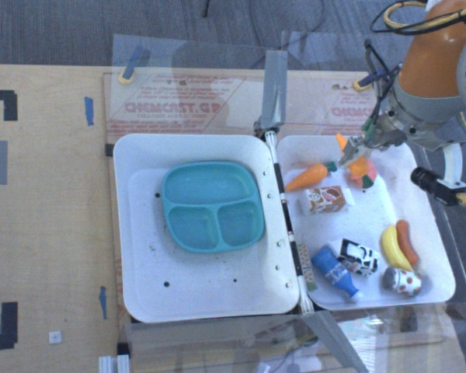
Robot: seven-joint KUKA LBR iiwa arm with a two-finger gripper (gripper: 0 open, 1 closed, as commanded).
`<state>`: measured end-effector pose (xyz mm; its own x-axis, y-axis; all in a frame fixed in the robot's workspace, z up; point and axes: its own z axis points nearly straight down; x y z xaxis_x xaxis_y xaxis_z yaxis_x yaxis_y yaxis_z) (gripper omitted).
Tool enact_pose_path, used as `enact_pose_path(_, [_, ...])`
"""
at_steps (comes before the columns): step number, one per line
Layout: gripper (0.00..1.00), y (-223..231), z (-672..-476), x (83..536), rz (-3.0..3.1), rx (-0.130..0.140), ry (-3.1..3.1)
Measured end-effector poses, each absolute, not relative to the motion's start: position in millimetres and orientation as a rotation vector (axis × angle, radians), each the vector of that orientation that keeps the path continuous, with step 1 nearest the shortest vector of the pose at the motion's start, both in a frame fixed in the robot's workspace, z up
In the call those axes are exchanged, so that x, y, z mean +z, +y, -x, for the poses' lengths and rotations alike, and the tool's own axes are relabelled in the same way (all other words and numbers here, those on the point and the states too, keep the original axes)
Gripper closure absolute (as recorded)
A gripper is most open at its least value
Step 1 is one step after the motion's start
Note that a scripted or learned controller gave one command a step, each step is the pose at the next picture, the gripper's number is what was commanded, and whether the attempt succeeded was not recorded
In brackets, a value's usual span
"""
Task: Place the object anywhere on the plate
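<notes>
Camera view from above gives us the bench point(39, 231) first, pale wood with black marks along its left side. On it we see two white bins side by side. We find the left bin point(140, 278) holding a teal plate point(213, 206) with three compartments, set a little toward the far side. We find the right bin point(431, 274) crowded with small toys.

From the right we see the arm point(439, 61), grey with an orange band, reaching down over the far part of the right bin. We place its gripper point(356, 155) just above a small orange and green toy point(362, 171); we cannot tell whether the fingers are apart or together, or whether they touch that toy.

Left of it we see a carrot point(307, 176) lying near the divider between the bins. Just nearer is a small brown and white carton point(326, 200). At the near end we count a blue bottle point(334, 271), a black and white cow-patterned toy point(358, 256), a banana point(391, 248) touching a sausage point(408, 242), and a grey and white ball point(404, 282) with red spots.
</notes>
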<state>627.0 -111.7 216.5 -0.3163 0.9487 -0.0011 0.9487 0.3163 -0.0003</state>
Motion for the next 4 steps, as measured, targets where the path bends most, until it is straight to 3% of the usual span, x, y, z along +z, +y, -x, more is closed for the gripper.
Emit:
enact_pose_path(1, [1.0,-80.9,-668.2,212.8,-1.431,0.001,2.794])
enact_pose_path(2, [1.0,22.2,-667.6,202.2,-1.375,-0.002,2.828])
enact_pose_path(3, [1.0,106.8,-655.9,115.7,-1.154,0.0,2.923])
enact_pose_path(4, [0.0,107.9,-654.3,114.7,-1.156,0.001,2.93])
